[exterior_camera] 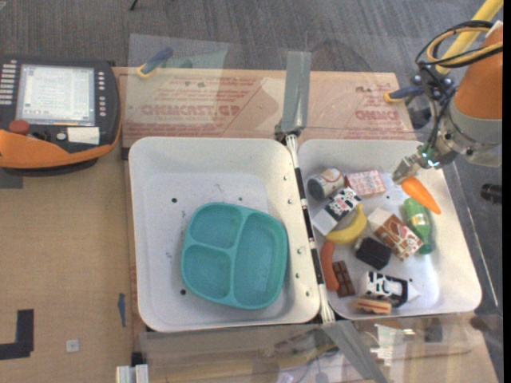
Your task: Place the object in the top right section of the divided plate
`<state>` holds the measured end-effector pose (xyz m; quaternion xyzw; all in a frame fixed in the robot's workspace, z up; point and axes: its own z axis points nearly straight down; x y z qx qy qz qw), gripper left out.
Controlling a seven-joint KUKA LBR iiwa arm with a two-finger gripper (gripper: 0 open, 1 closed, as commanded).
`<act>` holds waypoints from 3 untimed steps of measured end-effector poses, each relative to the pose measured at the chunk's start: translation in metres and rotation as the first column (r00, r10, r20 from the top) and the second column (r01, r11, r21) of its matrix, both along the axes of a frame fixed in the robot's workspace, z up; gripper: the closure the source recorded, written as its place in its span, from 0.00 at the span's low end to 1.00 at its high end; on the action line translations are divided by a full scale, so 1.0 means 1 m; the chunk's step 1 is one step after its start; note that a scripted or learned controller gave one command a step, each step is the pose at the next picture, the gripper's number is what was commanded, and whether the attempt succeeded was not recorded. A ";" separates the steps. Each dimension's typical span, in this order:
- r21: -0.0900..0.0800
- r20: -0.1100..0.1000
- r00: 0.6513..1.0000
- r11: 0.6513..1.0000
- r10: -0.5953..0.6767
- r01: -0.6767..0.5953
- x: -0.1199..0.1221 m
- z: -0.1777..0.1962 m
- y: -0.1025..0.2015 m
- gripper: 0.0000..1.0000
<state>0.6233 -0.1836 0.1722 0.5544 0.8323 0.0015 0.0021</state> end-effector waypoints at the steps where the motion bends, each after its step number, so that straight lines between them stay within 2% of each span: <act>1: 0.000 0.000 0.987 0.987 -0.161 0.161 -0.043 -0.074 0.065 1.00; 2: 0.001 -0.006 0.993 0.993 -0.117 0.117 -0.130 0.012 0.138 1.00; 3: 0.001 -0.006 1.000 1.000 -0.022 0.022 -0.144 0.012 0.223 1.00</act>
